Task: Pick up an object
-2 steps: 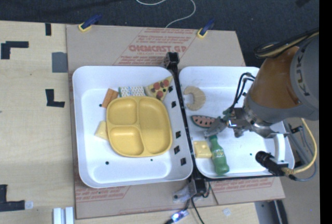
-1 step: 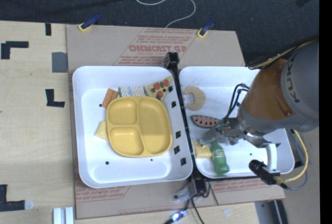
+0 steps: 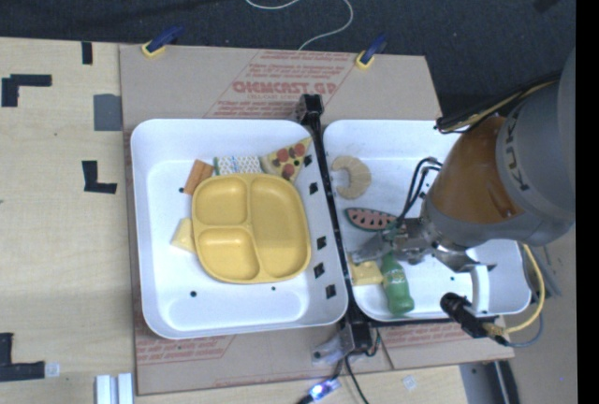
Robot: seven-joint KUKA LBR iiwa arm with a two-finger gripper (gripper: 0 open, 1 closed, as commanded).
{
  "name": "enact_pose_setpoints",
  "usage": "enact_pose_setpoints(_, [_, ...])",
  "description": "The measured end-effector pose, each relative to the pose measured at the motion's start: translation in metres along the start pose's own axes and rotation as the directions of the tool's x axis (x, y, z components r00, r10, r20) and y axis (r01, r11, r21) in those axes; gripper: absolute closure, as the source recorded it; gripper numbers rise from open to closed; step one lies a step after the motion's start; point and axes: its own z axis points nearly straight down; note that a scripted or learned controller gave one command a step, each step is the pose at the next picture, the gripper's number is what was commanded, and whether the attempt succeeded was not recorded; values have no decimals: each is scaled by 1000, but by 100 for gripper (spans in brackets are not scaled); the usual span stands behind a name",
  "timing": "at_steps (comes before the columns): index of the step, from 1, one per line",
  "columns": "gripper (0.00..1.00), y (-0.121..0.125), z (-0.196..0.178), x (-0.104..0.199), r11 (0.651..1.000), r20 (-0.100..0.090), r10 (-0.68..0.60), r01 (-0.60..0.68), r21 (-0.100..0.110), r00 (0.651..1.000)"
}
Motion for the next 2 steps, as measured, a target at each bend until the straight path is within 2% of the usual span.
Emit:
enact_pose_setpoints(1, [100,0,-11,1,1000,-1,-3,3,-1,1000])
enact_pose_setpoints(2, [100,-1,-53,2,1000,0,-3,3,2,1000])
